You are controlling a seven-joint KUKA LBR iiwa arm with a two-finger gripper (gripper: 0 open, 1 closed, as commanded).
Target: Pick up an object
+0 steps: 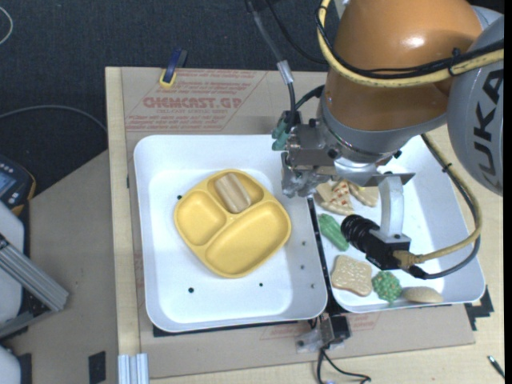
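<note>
Yellow divided plate (233, 233) holding bread (233, 191) in left bin (160, 278), pincer (298, 184) state unclear

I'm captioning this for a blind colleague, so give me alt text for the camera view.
A grey and orange robot arm reaches from the right over the right white bin, which holds toy foods including a pizza slice, a cracker and broccoli. The left bin holds a yellow divided plate with a tan piece in one compartment.

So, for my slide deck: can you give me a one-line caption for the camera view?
KUKA arm's gripper low over the bins' divide, beside a yellow divided plate holding a bread piece.
</note>
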